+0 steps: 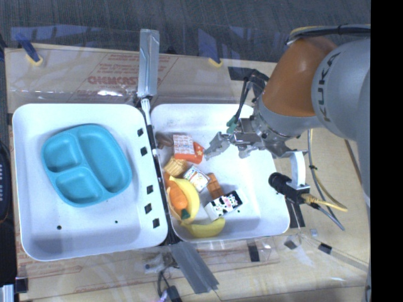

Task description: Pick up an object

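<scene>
The tool (213,146) is seen poised low over the right bin (264,197), its grip state impossible to tell. Toy food (189,190) is heaped in that bin's left half; a blue tray (85,162) is held by the left bin (31,225).

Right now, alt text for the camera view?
A grey and orange robot arm reaches in from the right, its gripper above toy food piled in the right white bin, near a banana. The left white bin holds a blue divided plate.
</scene>
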### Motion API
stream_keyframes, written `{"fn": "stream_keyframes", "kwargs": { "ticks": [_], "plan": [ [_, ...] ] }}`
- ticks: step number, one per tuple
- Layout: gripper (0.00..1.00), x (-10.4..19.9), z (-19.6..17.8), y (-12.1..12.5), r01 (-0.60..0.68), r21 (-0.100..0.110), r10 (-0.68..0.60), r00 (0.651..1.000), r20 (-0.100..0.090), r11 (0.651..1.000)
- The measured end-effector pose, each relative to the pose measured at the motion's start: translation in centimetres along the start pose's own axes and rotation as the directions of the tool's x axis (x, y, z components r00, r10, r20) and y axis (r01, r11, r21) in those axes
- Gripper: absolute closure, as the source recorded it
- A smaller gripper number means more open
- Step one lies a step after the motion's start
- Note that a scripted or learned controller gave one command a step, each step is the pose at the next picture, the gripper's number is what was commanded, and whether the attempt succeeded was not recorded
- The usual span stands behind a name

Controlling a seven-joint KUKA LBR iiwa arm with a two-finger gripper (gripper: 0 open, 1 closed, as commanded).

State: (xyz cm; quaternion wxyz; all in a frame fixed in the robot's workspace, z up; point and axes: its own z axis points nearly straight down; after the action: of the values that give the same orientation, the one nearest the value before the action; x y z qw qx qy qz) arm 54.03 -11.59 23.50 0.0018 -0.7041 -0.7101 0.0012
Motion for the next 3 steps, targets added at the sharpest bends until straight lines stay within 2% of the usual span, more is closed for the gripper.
{"fn": "stream_keyframes", "kwargs": {
  "ticks": [1, 2, 3],
  "plan": [
    [0.0, -0.9, 14.0, -3.5, 0.013, -0.009, -0.013, 1.0, 0.001, 1.0],
    [1.0, -1.1, 12.8, -3.3, 0.018, -0.014, -0.018, 1.0, 0.005, 1.0],
    [0.0, -1.1, 12.9, -3.3, 0.017, -0.014, -0.017, 1.0, 0.006, 1.0]
  ]
}}
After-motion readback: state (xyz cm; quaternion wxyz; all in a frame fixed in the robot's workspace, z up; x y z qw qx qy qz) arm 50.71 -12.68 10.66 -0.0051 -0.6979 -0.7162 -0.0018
